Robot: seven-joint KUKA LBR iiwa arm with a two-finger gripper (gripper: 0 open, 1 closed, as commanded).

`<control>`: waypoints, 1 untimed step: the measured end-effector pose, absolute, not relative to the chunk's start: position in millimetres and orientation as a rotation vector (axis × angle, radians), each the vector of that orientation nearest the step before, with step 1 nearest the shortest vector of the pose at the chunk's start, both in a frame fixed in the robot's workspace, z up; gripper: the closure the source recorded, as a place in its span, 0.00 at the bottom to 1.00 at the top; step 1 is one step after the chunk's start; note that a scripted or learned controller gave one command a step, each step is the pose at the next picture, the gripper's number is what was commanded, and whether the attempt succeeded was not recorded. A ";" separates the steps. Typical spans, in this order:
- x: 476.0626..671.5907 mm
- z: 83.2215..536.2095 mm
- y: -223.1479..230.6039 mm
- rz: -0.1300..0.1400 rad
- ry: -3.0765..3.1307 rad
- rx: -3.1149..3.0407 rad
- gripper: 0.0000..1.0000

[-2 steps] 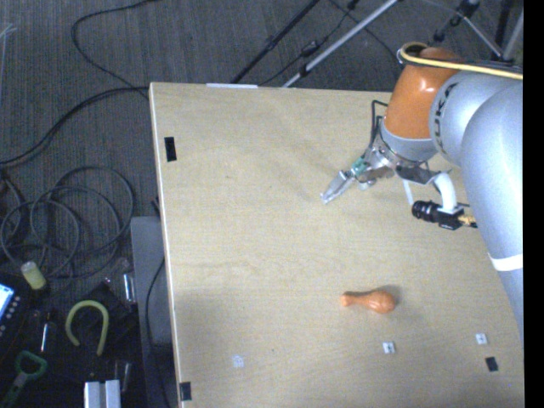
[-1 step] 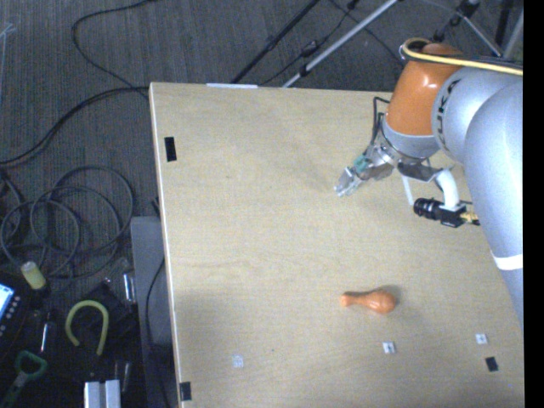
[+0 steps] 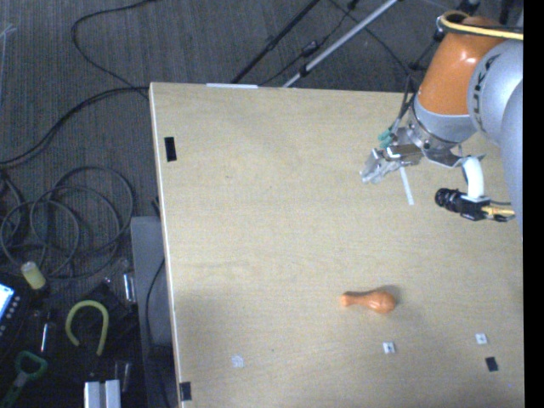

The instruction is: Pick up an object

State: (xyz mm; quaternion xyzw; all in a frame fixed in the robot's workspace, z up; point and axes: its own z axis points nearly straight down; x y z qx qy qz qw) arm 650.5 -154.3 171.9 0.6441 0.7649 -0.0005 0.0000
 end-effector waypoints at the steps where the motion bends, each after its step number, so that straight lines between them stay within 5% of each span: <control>1: 660.4 171.9 -150.8 -0.002 2.676 1.643 1.00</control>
